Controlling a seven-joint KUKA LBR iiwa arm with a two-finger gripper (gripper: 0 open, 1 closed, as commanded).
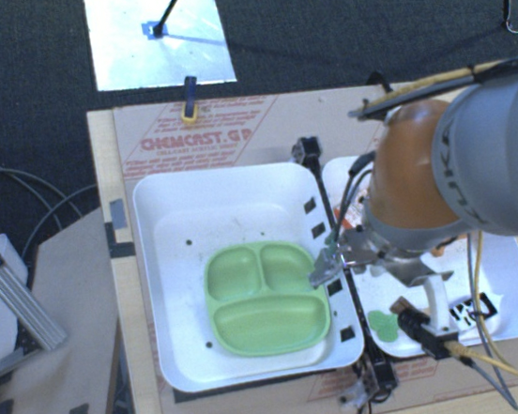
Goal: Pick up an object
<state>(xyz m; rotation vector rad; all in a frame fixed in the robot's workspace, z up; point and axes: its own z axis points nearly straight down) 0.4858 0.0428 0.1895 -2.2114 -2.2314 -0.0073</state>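
Gripper [326,266]: right of frame centre, over the wall shared by the two bins, at the right edge of the green tray; only a grey metal part of it shows under the wrist, and whether it is wide, narrow or holding anything cannot be told.
Arm [480,158]: grey, entering from the right edge of the frame, with the orange band [411,172] above the wrist; it covers much of the right bin.
Green tray [265,298]: a light green plate with three compartments, two small ones toward the top and one long one toward the bottom; it lies flat in the lower middle of the left bin, its right edge near the dividing wall.
Left bin [193,210]: white and shallow, centre of the frame; its upper half is bare apart from a few small dark specks.
Right bin [517,295]: white, at centre right, largely hidden by the arm.
Small green object [382,324]: a dark green piece in the lower left corner of the right bin, just below the wrist.
Other items in right bin: a dark thing with a tan handle [443,343] near the lower edge, and a black-and-white patterned piece [467,309] beside it; what they are cannot be made out.
Board [197,129]: cardboard with red lettering under both bins.
Metal sheet [158,33]: shiny square at the upper left on dark carpet.
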